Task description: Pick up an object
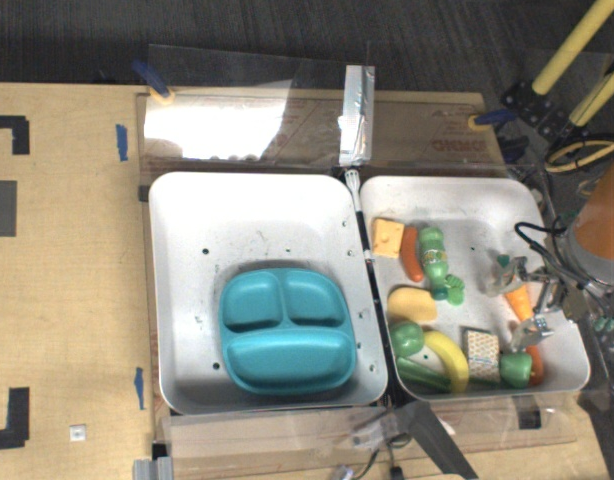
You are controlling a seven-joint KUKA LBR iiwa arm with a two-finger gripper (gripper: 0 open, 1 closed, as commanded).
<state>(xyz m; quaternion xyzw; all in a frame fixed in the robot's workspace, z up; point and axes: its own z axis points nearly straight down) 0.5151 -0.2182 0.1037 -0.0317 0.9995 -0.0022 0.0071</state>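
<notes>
Orange carrot piece (520, 303) lies at the right side of the right bin (487, 193), just beside the end effector (532, 313), whose finger spread cannot be told amid cables and metal parts. Nothing is seen held. Risk, as a judgement: the toys crowd together, so a closing grasp may nudge the green pepper (516, 367) or clip the bin wall instead of seating on one item. Near-left lie a yellow banana (449, 357), a tan block (481, 347) and a green bottle (433, 253); a cheese wedge (388, 237) sits far-left. The left bin (177, 268) bears a teal divided tray (285, 330), well apart.
</notes>
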